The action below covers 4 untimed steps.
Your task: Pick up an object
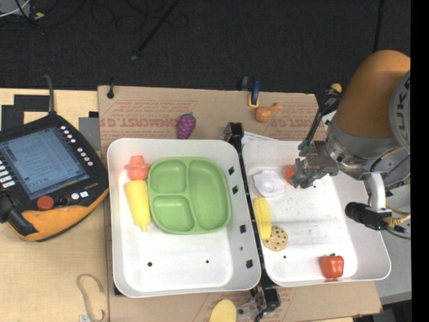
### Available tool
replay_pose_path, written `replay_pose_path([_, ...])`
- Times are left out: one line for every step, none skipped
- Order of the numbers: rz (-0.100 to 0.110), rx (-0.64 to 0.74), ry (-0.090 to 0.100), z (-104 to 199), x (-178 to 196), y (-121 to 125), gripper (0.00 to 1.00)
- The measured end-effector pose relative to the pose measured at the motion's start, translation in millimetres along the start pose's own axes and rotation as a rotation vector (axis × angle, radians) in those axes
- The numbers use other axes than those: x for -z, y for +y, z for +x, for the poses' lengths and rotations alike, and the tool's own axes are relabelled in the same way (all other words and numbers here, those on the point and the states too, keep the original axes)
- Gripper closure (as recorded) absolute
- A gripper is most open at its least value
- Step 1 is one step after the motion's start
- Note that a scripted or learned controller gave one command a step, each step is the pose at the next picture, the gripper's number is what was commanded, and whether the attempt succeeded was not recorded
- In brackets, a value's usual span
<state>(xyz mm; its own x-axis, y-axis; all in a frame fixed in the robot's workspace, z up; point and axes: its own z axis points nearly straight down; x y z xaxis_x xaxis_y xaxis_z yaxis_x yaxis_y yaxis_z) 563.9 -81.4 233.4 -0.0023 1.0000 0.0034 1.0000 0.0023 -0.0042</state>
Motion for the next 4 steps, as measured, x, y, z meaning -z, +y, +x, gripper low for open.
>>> replay_pose_path([0.0, -0.004, -0.002, 1, -17, -3, 1.0])
replay_pose_path([-0.004, -0.004, -0.003, 0, 5, -7, 1.0])
replay_pose_path([-0.002, -0.003, -0.003, 7, 1, -7, 1.0])
replay_pose_path([-0.003, -0.002, -0.003, 2, 3, -1, 1.0])
